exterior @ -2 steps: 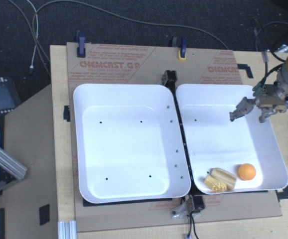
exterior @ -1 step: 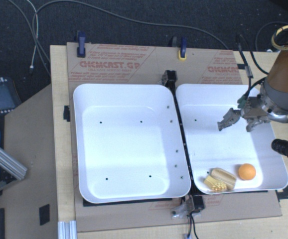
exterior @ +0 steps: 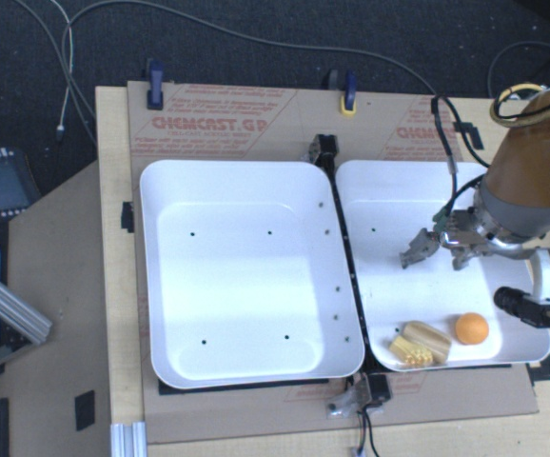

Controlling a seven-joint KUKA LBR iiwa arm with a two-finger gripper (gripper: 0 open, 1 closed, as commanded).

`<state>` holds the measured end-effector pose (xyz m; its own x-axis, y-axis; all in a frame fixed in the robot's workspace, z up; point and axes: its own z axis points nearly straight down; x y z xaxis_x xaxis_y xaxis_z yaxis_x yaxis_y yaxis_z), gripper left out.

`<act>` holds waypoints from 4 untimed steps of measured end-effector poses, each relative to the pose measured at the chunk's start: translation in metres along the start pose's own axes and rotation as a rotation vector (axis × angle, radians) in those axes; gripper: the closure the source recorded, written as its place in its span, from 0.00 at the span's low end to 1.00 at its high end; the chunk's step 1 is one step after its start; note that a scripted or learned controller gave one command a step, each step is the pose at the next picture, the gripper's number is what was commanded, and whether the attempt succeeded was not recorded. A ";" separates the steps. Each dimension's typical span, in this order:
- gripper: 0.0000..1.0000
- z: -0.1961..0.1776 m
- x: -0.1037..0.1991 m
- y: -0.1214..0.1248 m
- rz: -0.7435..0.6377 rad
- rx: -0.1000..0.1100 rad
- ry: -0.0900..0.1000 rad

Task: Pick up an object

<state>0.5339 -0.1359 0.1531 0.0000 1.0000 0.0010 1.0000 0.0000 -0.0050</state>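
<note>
Lying below the end effector (exterior: 439, 251): corn cob (exterior: 410, 351), wooden block (exterior: 426, 336), orange ball (exterior: 472, 328). Hovering with fingers apart, gripping nothing, probably lining up for a grasp.

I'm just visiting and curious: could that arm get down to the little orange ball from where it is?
Probably yes. The orange ball lies in the open in the right bin, apart from the corn cob, and the gripper hangs over the same bin with nothing between them.
</note>
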 end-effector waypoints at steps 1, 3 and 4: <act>0.00 0.060 0.007 -0.001 -0.001 0.000 0.000; 1.00 0.004 0.005 -0.002 0.000 -0.009 -0.002; 1.00 -0.038 0.005 -0.003 0.000 -0.009 -0.002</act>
<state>0.5312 -0.1307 0.1913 -0.0001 1.0000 -0.0006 1.0000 0.0001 0.0039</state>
